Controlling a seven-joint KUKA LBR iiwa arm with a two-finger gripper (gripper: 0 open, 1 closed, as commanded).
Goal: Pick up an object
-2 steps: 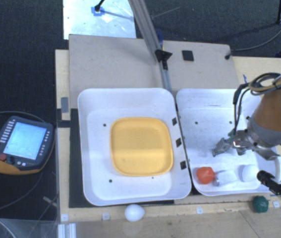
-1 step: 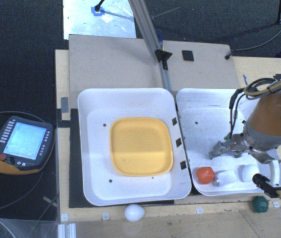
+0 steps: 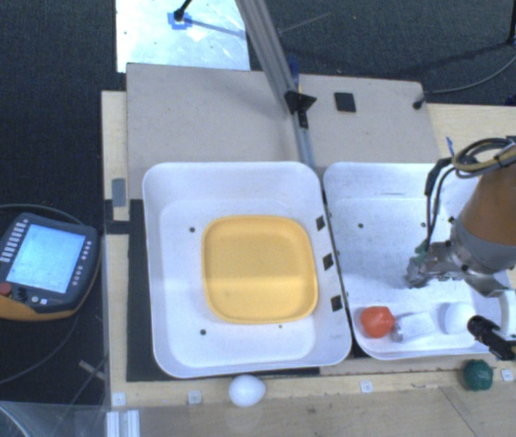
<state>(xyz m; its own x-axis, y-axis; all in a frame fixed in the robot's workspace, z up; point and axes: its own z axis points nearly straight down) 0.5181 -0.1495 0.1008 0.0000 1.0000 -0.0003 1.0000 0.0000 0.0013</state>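
Though my arm [image 3: 503, 217] hides part of the right bin [image 3: 367, 208], I see a red ball [image 3: 376, 320] and white ball [image 3: 456, 316] near its front; whether my gripper [image 3: 421, 271], hovering beyond, is open, I cannot tell

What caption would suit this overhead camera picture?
Robot arm's pincer hovers in right bin above a red ball; yellow plate fills left bin.

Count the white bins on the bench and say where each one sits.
2. The left bin holds a yellow plate. The right bin touches it along the middle and holds a red object near its front edge. None appear hidden.
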